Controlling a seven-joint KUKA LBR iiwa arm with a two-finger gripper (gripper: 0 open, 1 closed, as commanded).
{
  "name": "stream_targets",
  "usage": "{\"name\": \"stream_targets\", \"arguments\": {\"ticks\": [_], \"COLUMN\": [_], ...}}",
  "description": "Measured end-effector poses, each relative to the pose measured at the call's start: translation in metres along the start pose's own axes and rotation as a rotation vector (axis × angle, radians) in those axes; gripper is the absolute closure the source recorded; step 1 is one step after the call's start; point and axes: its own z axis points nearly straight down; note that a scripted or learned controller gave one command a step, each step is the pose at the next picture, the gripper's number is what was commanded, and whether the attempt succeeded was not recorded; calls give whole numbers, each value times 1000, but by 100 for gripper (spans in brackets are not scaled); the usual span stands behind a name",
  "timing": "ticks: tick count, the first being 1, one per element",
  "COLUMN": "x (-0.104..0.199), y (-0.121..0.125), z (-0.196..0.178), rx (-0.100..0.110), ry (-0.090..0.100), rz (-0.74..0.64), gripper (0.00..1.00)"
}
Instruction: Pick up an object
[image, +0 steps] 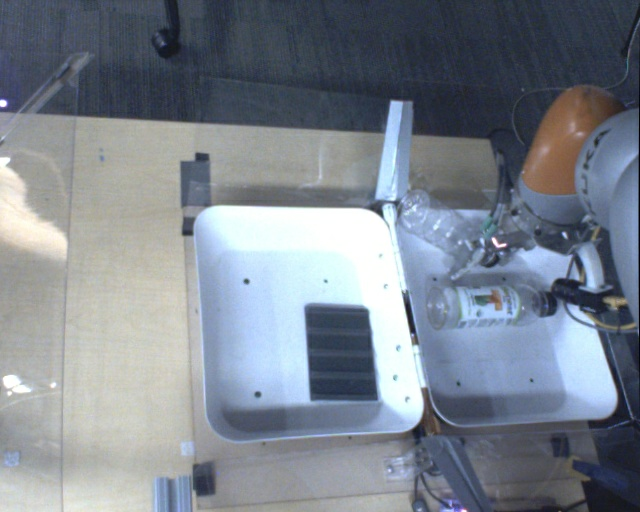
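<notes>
In the right bin (520, 385) a clear bottle with a white and green label (487, 305) lies on its side, dark cap pointing right. A crumpled clear plastic bottle (432, 219) rests against that bin's far left corner. A black ribbed block (340, 351) lies flat in the left bin (250, 300). My gripper (488, 247) hangs low over the right bin's far part, just right of the crumpled bottle and just above the labelled one. Nothing shows held in it.
The grey arm with its orange band (565, 135) comes in over the right bin's far right corner, cables trailing by the right wall. A grey upright post (394, 150) stands behind the gap between the bins. Wooden bench surrounds both.
</notes>
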Motion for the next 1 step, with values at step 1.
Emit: {"name": "stream_targets", "arguments": {"ticks": [1], "x": [21], "y": [13], "z": [-75], "rx": [-56], "ry": [-29], "rz": [-184], "gripper": [100]}}
